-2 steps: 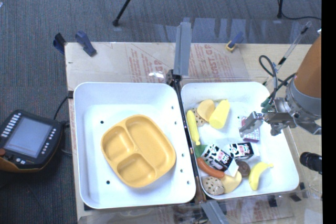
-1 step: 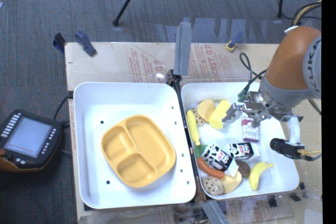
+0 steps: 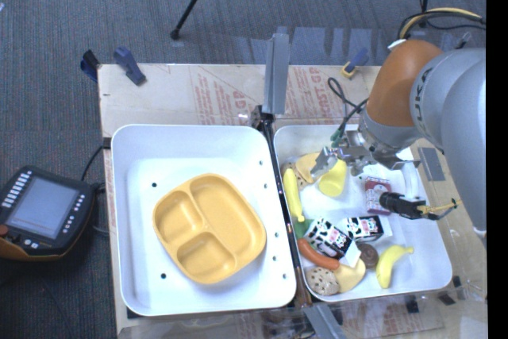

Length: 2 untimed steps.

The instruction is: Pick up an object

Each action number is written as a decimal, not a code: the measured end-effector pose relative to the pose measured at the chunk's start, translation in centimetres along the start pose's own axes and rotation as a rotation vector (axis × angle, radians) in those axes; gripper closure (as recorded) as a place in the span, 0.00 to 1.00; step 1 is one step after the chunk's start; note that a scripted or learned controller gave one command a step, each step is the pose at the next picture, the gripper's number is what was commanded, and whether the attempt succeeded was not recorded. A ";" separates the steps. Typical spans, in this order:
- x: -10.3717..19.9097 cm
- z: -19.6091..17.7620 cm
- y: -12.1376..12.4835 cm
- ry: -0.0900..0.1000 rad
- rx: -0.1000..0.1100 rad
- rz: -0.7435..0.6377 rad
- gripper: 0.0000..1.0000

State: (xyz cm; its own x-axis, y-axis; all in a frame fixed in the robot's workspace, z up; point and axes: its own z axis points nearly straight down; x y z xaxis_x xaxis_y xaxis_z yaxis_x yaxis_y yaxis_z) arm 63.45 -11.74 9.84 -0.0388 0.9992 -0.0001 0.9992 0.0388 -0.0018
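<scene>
— Cookie (image 3: 322,280) sits nearest us, at the right bin's (image 3: 432,275) front edge. Which piece is the target?

— Likely the yellow cup (image 3: 333,180), tipped on its side toward the back of that bin, beyond the cow-print cartons (image 3: 329,236).

— And the claw (image 3: 344,157)?

— Right over the cup, touching or nearly so. Whether it is spread or pinching, I cannot tell.

— Why there?

— I judge the cup lies apart from the crowded pile by the cartons, so it's easier to reach. The yellow plate (image 3: 208,227) lies alone in the left bin (image 3: 135,171).
</scene>
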 end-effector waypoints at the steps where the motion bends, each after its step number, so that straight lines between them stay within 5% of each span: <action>1: 0.0 -0.6 -0.1 0.002 0.006 0.000 1.00; 2: 6.5 -12.1 1.5 0.001 -0.008 0.114 1.00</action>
State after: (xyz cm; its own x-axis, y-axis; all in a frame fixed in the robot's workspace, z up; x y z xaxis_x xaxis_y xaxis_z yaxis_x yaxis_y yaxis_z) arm 64.67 -5.19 21.94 0.0748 0.9972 0.0013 0.9972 -0.0748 0.0065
